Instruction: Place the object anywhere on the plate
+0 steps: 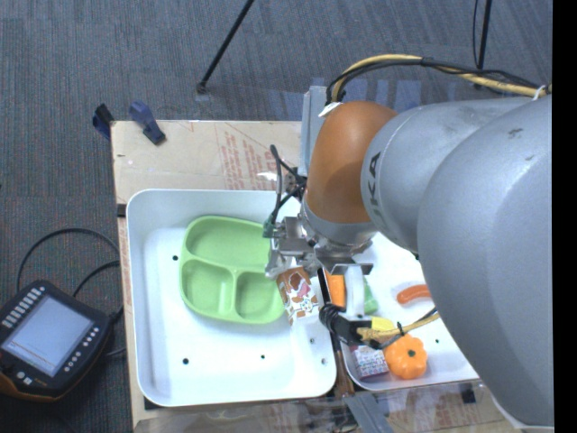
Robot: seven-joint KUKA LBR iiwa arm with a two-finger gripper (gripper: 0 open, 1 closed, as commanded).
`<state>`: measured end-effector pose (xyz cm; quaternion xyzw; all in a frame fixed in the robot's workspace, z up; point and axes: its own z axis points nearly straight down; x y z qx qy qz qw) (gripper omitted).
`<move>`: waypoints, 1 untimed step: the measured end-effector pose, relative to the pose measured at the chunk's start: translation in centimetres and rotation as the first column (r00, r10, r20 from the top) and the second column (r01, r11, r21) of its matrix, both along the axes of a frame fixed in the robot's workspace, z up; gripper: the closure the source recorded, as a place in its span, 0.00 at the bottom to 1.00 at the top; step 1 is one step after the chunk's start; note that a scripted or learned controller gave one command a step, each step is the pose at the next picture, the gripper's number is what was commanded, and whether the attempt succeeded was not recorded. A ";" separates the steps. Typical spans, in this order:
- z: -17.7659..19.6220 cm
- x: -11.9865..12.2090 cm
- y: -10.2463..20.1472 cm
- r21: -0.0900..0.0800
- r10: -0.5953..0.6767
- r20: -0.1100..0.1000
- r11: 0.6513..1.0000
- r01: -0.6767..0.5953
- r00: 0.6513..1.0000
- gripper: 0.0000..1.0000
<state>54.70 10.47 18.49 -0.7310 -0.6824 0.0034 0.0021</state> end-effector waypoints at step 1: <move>5.5 -0.5 5.5 0.000 0.210 0.003 0.978 -0.210 0.978 1.00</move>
